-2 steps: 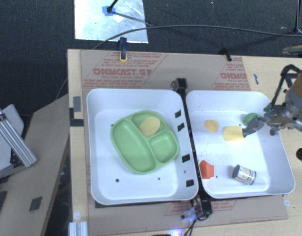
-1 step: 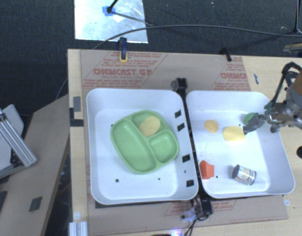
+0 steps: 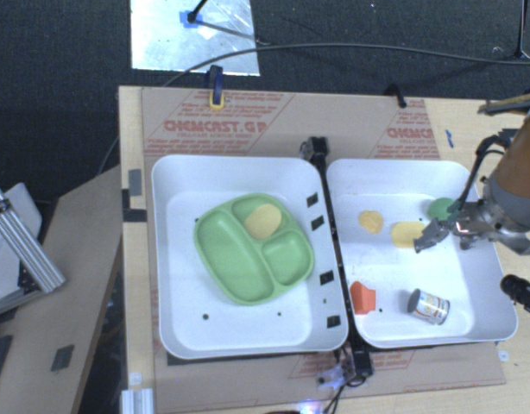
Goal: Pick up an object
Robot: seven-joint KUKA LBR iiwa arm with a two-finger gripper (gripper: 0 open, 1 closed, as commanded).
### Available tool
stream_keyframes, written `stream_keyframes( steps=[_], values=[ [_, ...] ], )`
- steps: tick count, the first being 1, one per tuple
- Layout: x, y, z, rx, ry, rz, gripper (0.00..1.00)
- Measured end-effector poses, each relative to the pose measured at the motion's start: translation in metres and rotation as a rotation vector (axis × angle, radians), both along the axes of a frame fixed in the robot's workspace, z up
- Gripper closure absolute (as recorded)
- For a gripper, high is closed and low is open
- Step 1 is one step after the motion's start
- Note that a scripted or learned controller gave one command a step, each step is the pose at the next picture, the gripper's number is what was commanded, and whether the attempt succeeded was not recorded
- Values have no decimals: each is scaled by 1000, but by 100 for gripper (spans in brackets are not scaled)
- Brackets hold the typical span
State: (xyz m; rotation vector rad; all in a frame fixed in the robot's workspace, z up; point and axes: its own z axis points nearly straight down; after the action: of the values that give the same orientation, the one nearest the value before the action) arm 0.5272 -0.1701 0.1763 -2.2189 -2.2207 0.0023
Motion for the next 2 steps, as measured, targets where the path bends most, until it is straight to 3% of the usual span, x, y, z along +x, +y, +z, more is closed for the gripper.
stream_keyframes(
  steps=[1,2],
  values=[
    [-3,-2,-62,1,1,0,0],
    [-3,-2,-93,0,-1,0,0]
  ],
)
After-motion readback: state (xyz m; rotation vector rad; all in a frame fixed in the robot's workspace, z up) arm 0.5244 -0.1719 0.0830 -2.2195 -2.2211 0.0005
